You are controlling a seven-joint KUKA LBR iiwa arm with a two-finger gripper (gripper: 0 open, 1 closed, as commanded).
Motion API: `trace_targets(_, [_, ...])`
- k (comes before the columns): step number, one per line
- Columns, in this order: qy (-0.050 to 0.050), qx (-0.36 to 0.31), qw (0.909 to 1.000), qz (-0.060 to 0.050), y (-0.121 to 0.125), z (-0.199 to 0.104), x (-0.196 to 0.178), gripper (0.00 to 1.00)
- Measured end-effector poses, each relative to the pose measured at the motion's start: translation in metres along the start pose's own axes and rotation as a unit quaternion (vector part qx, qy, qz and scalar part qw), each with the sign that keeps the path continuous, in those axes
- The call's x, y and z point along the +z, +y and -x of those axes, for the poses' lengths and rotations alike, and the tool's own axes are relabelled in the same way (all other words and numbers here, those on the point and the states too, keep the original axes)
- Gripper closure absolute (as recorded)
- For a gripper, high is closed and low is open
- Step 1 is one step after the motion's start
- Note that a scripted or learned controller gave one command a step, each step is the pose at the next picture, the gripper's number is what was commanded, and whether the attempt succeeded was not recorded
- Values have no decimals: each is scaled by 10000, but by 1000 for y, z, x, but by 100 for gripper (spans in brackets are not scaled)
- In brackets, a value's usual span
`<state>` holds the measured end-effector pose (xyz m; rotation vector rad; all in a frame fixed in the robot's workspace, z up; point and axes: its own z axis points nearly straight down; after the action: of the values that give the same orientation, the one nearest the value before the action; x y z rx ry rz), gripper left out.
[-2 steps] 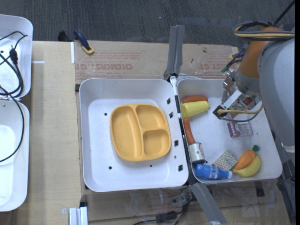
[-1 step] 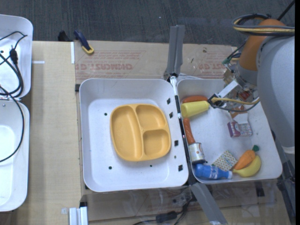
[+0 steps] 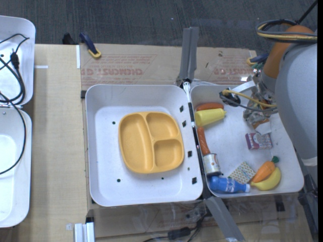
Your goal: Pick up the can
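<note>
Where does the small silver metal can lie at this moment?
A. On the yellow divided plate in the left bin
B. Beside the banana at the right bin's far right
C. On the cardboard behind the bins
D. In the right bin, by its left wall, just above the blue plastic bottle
D: the small silver metal can lies in the right white bin against its left wall, directly above the blue plastic bottle.

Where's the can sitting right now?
The can lies in the right bin, against its left wall near the front, between the orange carrot-like stick behind it and the blue bottle in front.
</note>
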<state>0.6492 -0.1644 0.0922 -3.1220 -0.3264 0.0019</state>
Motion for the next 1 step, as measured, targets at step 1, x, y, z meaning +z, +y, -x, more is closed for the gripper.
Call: trace_targets(1, [72,-41,9999,-73,3,45,-4,0])
